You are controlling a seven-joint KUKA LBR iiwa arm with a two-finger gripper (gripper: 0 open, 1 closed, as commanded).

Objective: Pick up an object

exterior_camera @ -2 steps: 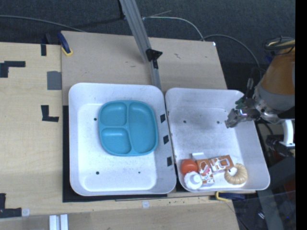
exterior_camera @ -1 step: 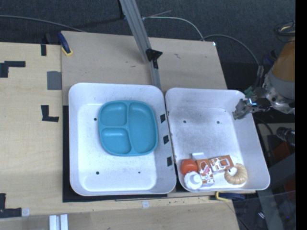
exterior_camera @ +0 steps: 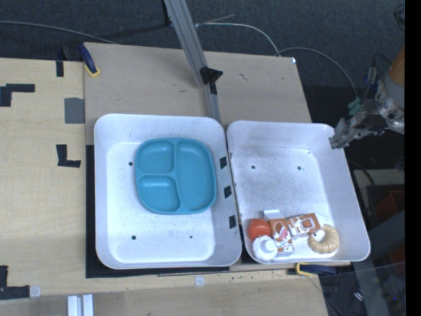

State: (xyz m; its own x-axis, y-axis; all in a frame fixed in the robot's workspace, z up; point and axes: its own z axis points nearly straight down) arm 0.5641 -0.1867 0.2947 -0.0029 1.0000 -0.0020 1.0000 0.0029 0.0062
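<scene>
Though the arm (exterior_camera: 395,91) enters at the right edge, most of it is cut off, and the jaws at its tip, the gripper (exterior_camera: 343,135), are a small grey blur just over the right bin's upper right corner; whether they stand wide or narrow cannot be told, and nothing shows between them.

The two bins are shallow white trays with rounded corners, their floors speckled with grey scuffs. The left bin (exterior_camera: 112,176) carries a smooth teal divided plate (exterior_camera: 175,175), a rounded square with three compartments. The right bin (exterior_camera: 342,196) has its things huddled in the lower right corner: an orange-red rounded piece (exterior_camera: 258,228), a white cap-like round piece (exterior_camera: 264,247) just below it, a flat orange and white packet (exterior_camera: 294,232), and a tan ring shaped like a doughnut (exterior_camera: 325,239) touching the packet's right end. The packet's print is too small to read. Its long axis runs roughly left to right, tilted slightly upward toward the right.

The desk (exterior_camera: 39,110) is pale wood with dark tape marks. A grey metal bar (exterior_camera: 187,31) slants down from the top toward the seam between the bins.
</scene>
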